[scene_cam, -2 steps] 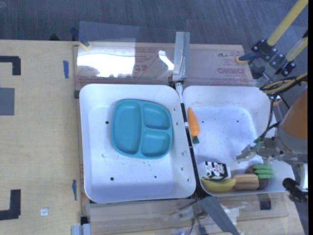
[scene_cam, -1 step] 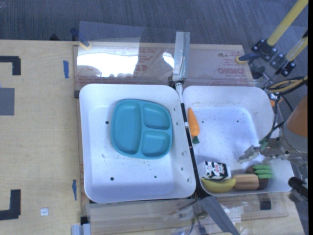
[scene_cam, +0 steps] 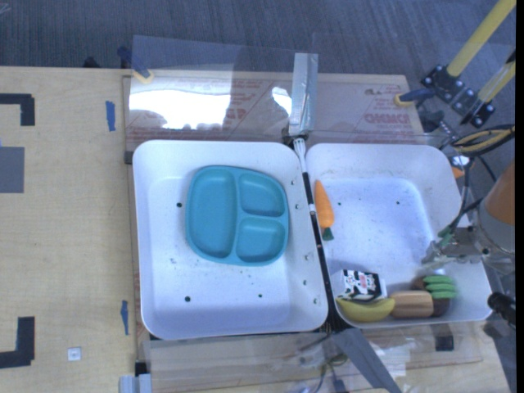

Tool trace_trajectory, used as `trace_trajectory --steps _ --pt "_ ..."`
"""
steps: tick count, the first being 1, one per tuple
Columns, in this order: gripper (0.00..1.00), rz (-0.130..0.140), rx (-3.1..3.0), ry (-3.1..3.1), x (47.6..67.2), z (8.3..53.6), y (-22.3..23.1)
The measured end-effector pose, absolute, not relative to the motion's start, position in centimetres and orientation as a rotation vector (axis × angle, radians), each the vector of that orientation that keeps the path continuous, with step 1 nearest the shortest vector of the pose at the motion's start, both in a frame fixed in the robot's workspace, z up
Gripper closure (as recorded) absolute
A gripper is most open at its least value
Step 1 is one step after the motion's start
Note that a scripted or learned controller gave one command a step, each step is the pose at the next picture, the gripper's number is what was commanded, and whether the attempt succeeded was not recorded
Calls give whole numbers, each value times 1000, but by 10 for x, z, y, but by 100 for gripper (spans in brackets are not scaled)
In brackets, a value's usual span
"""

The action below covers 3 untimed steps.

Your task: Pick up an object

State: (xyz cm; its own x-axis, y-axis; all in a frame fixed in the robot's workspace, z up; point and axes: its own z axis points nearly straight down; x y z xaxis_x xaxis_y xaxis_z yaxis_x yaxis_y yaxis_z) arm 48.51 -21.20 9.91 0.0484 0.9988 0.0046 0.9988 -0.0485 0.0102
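At the right edge of the frame the gripper (scene_cam: 446, 248) hangs over the right bin (scene_cam: 372, 158), whether spread or pressed together I cannot tell, just above the green-topped toy (scene_cam: 439, 286), wooden block (scene_cam: 412, 304), banana (scene_cam: 365, 308) and carrot (scene_cam: 324, 205).

The gripper (scene_cam: 446, 250) hangs low at the right (arm mostly cropped).

floor (scene_cam: 246, 6): dk blue-grey carpet | bench (scene_cam: 65, 219): lt wood, black corner marks, blue tape
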Motion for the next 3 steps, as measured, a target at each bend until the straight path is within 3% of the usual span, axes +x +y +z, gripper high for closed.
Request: trace_trajectory --steps 1,2,3 --pt "0 21 2273 2177 485 98 -207" --pt "0 11 2206 2228 531 168 -157" --pt "0 12 2238 2206 497 95 -206"
